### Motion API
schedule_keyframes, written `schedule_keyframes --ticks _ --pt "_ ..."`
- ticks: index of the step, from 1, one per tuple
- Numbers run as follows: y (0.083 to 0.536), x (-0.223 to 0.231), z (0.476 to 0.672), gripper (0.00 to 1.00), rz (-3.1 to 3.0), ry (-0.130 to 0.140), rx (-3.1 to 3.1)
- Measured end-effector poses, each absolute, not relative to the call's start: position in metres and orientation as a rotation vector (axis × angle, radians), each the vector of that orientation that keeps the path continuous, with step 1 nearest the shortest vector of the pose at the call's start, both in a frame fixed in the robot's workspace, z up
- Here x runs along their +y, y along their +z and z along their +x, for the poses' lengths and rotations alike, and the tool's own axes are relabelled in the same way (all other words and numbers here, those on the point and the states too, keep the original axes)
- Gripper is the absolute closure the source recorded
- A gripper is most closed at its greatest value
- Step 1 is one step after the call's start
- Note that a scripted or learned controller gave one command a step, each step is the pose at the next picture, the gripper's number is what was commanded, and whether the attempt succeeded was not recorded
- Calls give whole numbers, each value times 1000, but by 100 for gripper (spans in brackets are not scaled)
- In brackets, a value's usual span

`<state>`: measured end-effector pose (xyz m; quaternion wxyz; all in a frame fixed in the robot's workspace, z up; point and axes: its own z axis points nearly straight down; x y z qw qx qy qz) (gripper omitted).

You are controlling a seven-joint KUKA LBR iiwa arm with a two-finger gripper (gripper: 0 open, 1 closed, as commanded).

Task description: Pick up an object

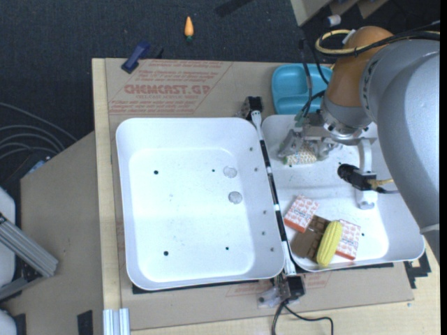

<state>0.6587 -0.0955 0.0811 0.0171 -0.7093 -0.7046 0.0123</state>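
My gripper (296,146) hangs low over the far left part of the right bin (398,246), under the orange wrist band. A small speckled beige piece (302,158) lies right at its tip, touching or just beneath it; I cannot see whether it is gripped. Nearer the front of this bin lie a red-and-white patterned box (301,213), a brown block (306,241), a yellow corn cob (329,243) and a second red-and-white box (350,239), packed close together.
The left bin (133,187) shows two small grey round spots (232,185) near its right side. A light blue dish (293,89) sits behind the right bin. A blue clip (135,56) lies at the board's far edge.
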Motion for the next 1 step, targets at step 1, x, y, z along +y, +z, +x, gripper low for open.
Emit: schedule_keyframes --ticks 1 --pt "90 -95 658 100 -2203 43 -2190"
